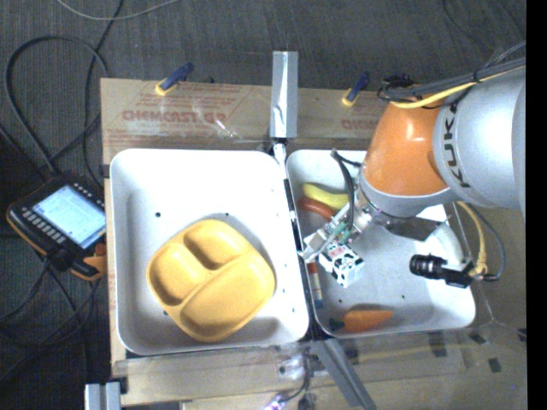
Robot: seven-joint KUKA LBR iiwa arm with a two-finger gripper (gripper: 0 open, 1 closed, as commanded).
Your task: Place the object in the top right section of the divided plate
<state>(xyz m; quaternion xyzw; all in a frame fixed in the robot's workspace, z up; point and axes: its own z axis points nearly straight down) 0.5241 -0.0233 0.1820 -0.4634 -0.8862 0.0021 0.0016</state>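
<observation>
A yellow divided plate (212, 278) lies in the left bin (137, 186), a little below its middle, with nothing in its sections. My gripper (332, 248) reaches down into the right bin (453, 314), close to that bin's left wall. A small white block with dark dots (347, 267) sits right at the gripper's tip; I cannot tell whether it is held. A yellow banana-shaped piece (321, 195) with a red piece (318, 207) beneath it lies just above the gripper. An orange carrot-shaped piece (367, 319) rests near the bin's front edge.
A thin pen-like stick (315, 285) lies along the right bin's left wall. The arm's orange band (402, 156) and grey body cover the bin's upper right. A black cylinder (436, 267) juts from the wrist. A handheld controller (60, 220) sits left of the bench.
</observation>
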